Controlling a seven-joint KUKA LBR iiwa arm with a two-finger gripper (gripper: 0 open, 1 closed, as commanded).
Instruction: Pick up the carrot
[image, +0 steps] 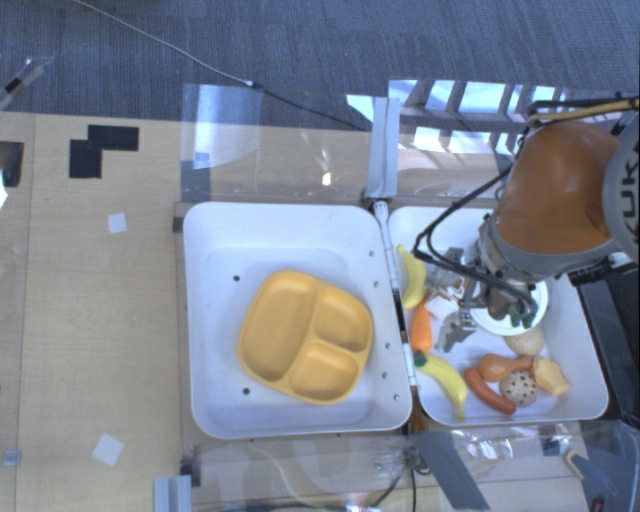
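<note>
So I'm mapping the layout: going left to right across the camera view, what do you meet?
Yellow divided plate in the left bin → carrot at the right bin's left wall → gripper → cookie → orange band of the arm.

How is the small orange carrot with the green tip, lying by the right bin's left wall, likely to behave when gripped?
The small orange carrot looks like smooth moulded toy plastic, so probably stiff and light. Its rounded, tapering body may slip or roll between fingers. It lies close to the right white bin's left wall and near two yellow bananas, so a push could jam it against them.
</note>
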